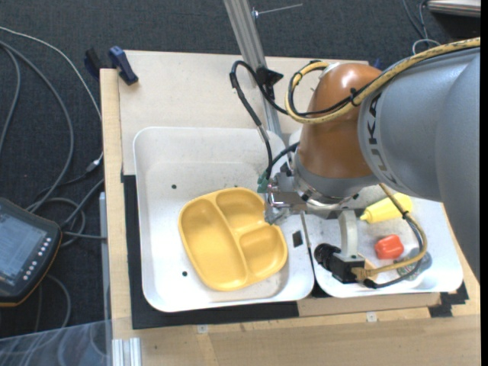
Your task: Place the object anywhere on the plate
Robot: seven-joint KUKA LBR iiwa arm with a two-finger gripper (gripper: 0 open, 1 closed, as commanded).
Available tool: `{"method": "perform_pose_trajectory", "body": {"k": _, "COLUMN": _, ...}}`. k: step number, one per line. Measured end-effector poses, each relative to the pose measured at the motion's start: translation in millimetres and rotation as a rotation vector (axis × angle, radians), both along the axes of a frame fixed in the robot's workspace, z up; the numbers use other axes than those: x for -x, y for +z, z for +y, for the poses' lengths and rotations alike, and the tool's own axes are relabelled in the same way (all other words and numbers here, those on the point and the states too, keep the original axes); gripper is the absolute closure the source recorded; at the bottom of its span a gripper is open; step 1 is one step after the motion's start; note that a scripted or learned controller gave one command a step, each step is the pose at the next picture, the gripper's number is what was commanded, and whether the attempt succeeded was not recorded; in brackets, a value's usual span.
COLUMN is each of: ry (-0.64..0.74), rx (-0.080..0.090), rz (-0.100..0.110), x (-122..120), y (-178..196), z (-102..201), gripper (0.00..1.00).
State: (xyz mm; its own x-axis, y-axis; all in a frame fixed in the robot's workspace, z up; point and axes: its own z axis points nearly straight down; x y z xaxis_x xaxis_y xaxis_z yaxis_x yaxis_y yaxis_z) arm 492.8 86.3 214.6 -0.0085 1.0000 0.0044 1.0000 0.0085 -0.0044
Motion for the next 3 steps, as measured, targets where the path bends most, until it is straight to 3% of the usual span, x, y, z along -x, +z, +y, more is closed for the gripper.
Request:
{"method": "perform_pose_trajectory", "body": {"k": 1, "ry": -0.002, "rx": 0.001, "rz": -0.005, "x": -5.0, "y": 7.7, "z": 48.8, "gripper": 1.0}}
{"method": "perform_pose_trajectory", "body": {"k": 2, "ry": -0.001, "rx": 0.001, "rz": -0.005, "x": 10.6, "y": 24.5, "z": 102.7, "gripper": 1.0}}
{"method": "perform_pose_trajectory", "body": {"k": 3, "ry": -0.007, "rx": 0.004, "rz": -0.003, "x": 9.5, "y": 23.8, "z": 98.5, "gripper": 0.0}}
